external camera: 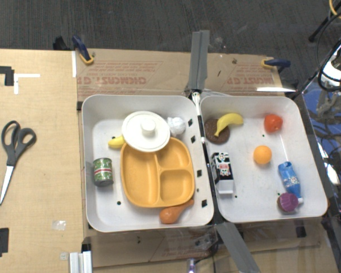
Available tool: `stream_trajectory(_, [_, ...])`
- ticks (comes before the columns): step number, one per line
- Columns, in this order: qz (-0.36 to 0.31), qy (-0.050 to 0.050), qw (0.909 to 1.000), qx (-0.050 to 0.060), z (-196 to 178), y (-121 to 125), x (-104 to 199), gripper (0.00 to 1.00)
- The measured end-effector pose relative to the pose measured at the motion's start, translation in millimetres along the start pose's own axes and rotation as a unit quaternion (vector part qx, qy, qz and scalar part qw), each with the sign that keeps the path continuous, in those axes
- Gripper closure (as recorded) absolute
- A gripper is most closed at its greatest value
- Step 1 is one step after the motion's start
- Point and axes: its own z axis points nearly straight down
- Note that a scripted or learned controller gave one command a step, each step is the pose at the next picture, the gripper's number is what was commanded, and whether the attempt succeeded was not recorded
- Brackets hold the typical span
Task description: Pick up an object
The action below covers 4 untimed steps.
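Note:
The left bin (86, 198) holds a yellow divided tray (159, 181) with a round white lid (146, 131) resting on its far corner. Around them lie a small yellow piece (116, 142), a crumpled white item (177, 124), a green can (103, 171) and an orange-brown vegetable (171, 214). In the right bin (247, 195) a banana (229, 121) lies on a brown disc (212, 128). A red tomato (273, 123), an orange (262, 154), a blue bottle (288, 176), a purple item (287, 202) and a black-and-white box (222, 170) lie there too.
Scissors (14, 147) lie on the wooden bench at the left. Cardboard (136, 75) backs the bins, held by blue clamps (82, 49). Cables (332, 73) hang at the right edge.

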Motion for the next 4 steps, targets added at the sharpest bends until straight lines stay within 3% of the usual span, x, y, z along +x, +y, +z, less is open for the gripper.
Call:
stream_trajectory(1, [-0.088,0.0,0.9961,-0.001,3,80,49,1.0])
stream_trajectory(2, [-0.236,0.0,0.9718,-0.001,11,102,56,1.0])
stream_trajectory(3, [-0.352,-0.001,0.9362,-0.001,-9,21,18,1.0])
stream_trajectory(4, [-0.498,-0.001,0.8669,-0.003,57,111,42,1.0])
